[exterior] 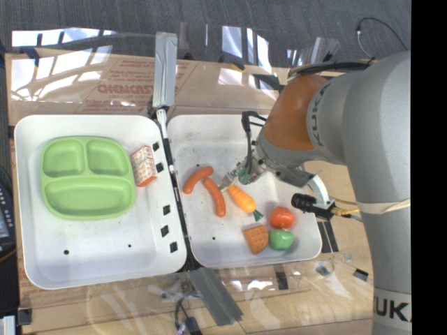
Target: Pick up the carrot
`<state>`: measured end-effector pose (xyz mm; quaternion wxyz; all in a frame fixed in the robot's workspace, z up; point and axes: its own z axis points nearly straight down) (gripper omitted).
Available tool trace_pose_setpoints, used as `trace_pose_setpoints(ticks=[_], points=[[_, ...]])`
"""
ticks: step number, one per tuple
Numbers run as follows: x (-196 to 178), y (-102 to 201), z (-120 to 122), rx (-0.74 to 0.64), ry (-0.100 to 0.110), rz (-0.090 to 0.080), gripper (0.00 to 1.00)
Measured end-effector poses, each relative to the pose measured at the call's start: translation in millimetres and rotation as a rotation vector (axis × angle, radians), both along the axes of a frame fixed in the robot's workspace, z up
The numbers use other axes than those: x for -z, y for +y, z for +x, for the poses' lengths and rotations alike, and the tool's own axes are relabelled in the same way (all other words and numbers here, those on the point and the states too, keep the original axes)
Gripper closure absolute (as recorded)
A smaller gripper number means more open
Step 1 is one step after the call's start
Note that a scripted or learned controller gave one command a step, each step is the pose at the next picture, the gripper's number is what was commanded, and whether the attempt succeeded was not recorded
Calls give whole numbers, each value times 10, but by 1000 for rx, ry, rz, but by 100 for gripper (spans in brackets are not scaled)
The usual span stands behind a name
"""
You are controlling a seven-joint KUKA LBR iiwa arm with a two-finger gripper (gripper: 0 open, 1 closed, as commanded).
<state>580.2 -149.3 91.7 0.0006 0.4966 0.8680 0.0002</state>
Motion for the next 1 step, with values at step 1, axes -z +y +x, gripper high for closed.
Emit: trace_pose_setpoints(ticks=[1], points=[[-1315, 392, 340, 312, 3, 0, 100]])
